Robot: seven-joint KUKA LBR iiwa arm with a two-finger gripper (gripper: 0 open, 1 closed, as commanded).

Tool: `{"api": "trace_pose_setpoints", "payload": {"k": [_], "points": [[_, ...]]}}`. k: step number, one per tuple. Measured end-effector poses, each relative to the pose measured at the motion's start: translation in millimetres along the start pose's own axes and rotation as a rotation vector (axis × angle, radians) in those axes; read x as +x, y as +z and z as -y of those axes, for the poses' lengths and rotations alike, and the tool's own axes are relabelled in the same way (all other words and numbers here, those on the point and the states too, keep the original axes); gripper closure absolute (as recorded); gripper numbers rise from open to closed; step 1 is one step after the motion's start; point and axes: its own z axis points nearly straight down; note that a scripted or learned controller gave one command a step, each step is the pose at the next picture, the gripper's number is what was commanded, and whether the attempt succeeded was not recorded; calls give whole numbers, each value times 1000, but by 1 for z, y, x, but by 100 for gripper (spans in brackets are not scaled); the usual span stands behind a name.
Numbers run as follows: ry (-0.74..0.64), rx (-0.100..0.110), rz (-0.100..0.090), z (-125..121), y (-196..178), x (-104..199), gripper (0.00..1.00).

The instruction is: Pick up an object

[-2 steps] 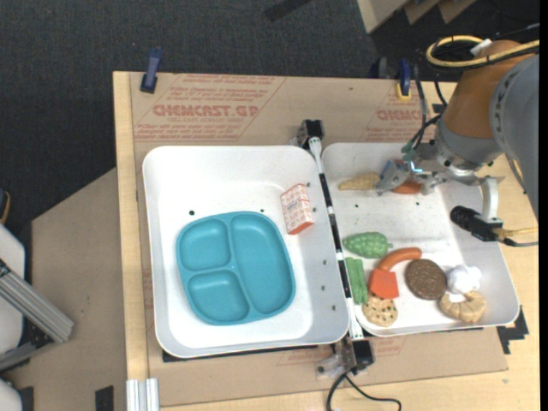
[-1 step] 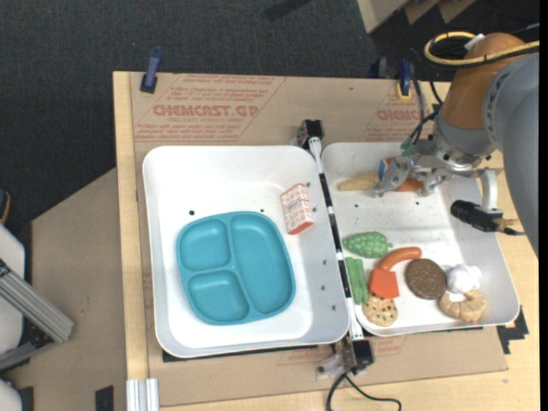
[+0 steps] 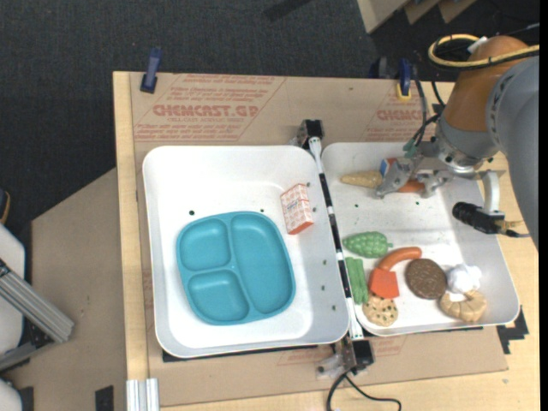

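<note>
My gripper (image 3: 396, 181) is low over the far part of the right bin (image 3: 479, 242), under the grey arm with its orange band (image 3: 469, 101). A tan cone-shaped piece (image 3: 362, 178) lies just to its left, close to the gripper or touching it. A small orange-red piece (image 3: 413, 187) shows right under the gripper. Toy foods lie at the bin's near end: a green leafy piece (image 3: 367, 245), a green stick (image 3: 356, 280), an orange sausage (image 3: 399, 257), a red block (image 3: 384, 284), a brown round patty (image 3: 425, 278), a cracker (image 3: 380, 312), a white lump (image 3: 465, 276) and a tan pastry (image 3: 463, 305).
The left bin (image 3: 171, 178) holds a teal divided plate (image 3: 235, 266) and a small red-and-white carton (image 3: 296, 208) near the rim between the bins. A black fitting (image 3: 479, 217) of the arm hangs over the right bin's right side. Blue clamps (image 3: 151, 68) hold the bench board.
</note>
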Motion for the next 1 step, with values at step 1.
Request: {"api": "trace_pose_setpoints", "payload": {"k": [1], "points": [[7,-39,-3,-8,-6,-40,0]]}}
